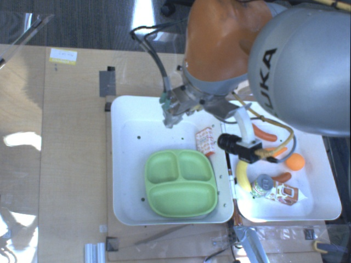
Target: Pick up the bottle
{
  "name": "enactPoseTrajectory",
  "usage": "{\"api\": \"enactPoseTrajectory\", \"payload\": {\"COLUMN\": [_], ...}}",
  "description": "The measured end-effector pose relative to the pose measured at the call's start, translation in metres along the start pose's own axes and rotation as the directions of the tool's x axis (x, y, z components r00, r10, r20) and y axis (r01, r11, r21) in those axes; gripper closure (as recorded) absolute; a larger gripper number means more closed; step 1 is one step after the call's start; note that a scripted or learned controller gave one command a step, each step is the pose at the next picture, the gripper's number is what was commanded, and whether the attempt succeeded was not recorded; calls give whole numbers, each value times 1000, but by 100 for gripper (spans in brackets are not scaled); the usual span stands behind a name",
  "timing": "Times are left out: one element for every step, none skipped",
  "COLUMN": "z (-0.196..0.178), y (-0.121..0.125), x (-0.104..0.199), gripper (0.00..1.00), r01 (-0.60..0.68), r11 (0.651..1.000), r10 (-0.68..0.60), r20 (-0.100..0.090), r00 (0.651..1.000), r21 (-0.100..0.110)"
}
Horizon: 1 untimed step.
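Note:
The bottle (272, 188) lies on its side near the front of the right bin (321, 204); it has a grey cap and a red and white label. My gripper (171, 114) hangs over the back part of the left bin (123, 163), well to the left of the bottle and apart from it. Nothing shows in the gripper. The big grey and orange arm covers the back of the right bin.
A green divided plate (180, 182) fills the front of the left bin, with a small red and white packet (205, 141) behind it. Around the bottle lie a yellow banana (242, 175), an orange ball (295, 162) and red sausage-like pieces (265, 133).

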<state>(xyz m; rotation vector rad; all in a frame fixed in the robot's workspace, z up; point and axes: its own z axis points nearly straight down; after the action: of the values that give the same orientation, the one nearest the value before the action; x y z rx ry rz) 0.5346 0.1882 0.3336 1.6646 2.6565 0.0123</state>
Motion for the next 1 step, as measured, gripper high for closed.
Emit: {"api": "enactPoseTrajectory", "payload": {"z": [211], "y": [55], "x": [12], "gripper": [100], "r01": [174], "r11": [985], "r10": [-174], "r20": [-3], "r00": [985], "r21": [10]}}
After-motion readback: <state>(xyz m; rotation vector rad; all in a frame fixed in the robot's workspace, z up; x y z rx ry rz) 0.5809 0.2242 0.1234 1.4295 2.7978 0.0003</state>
